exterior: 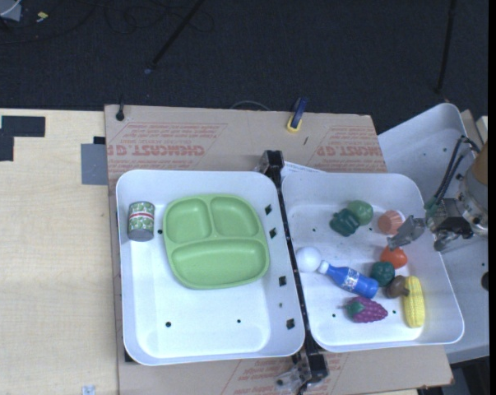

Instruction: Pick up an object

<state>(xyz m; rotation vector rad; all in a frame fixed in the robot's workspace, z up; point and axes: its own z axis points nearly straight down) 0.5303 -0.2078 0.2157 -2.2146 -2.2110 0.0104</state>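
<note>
Nearest the camera in the right bin (445, 336), purple grapes (367, 309) and yellow corn (413, 301) lie loose beside a blue bottle (350, 278). Farther back, my fingers (419, 229) hang over the orange tomato (393, 257), apparently lining up a grasp; whether they are spread or pressed together I cannot tell.

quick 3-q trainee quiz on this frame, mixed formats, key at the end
1. True or false: the green divided plate lies in the left bin.
2. Which lies nearest the right bin's front right corner? A) yellow corn B) blue bottle C) small can
3. Fill in: the tool is over the ___ bin, beside the orange toy.

Key: 1 true; 2 A; 3 right.
</note>
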